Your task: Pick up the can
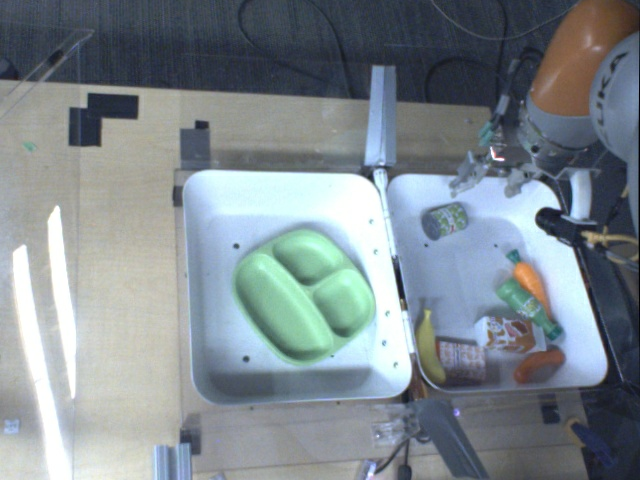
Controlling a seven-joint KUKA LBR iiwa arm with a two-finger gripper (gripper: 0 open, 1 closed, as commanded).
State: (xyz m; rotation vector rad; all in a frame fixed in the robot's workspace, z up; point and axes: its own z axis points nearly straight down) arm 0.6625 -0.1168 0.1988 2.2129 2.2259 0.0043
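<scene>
My fingers [492, 174]: spread wide, nothing between them, hanging over the far rim of the right bin
My arm [585, 68]: grey with the orange band, reaching in from the right side, above the far right corner of the right bin
Can [444, 220]: lying on its side on the floor of the right bin, in its far left part, just nearer the camera than my fingers and a little to their left, apart from them; grey with a greenish label
Right bin [470, 268]: shallow, white, bare floor in its middle, the other things gathered along its near and right sides
Banana [428, 346]: yellow, along the left wall at the near corner of the right bin
Brown packet [462, 360]: just beside the banana, against the near wall
Small carton [508, 334]: white with an orange picture, just right of the brown packet
Green bottle [528, 307]: lying at a slant near the right wall, touching or overlapping the carrot
Carrot [530, 280]: orange, beside the green bottle
Orange-red thing [540, 364]: in the near right corner, too blurred to name
Left bin [215, 268]: white, just beside the right bin
Green tray [304, 294]: three compartments, in the middle of the left bin
Surface [100, 268]: pale wood, carrying both bins
</scene>
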